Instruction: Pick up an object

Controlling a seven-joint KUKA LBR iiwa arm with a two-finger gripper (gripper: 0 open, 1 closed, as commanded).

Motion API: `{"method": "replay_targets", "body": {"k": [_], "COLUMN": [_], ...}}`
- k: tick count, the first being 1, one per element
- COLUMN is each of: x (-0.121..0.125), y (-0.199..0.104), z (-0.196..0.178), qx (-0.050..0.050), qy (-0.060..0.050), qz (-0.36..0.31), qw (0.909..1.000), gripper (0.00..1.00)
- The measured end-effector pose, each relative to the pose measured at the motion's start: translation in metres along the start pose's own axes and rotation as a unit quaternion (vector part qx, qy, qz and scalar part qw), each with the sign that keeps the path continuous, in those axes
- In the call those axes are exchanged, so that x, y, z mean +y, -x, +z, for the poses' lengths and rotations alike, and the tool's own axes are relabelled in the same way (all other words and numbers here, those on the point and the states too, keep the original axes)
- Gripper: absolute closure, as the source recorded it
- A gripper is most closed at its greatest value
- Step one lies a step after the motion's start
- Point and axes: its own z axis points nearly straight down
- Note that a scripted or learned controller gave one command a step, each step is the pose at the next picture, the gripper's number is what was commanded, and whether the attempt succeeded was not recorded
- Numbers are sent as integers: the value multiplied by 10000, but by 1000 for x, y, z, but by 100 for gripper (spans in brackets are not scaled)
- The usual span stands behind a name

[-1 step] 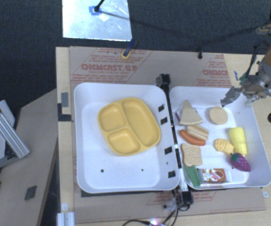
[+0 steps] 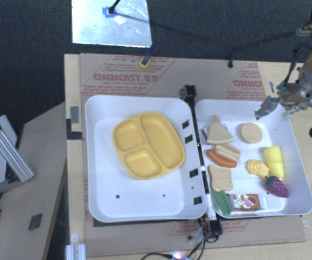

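while hovering over far-right rim of right bin (image 2: 302, 191), gripper (image 2: 275, 105) grasps nothing; can't tell jaw state. round cookie (image 2: 251, 132) lies just below-left, w/ toy food around. yellow tray (image 2: 148, 144) in left bin (image 2: 99, 161).

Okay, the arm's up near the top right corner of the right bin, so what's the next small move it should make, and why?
Probably shift the gripper a little left and down toward the round tan cookie. The gripper sits above the right bin's upper rim with nothing between its fingers, and the cookie is the nearest toy, lying flat and apart from the sandwich wedge and the corn.
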Motion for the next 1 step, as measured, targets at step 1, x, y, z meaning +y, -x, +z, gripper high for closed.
{"method": "replay_targets", "body": {"k": [1], "x": [1], "y": [-4], "z": [40], "qx": [-4], "qy": [2], "qz": [-12], "qw": [10000], "gripper": [0]}}
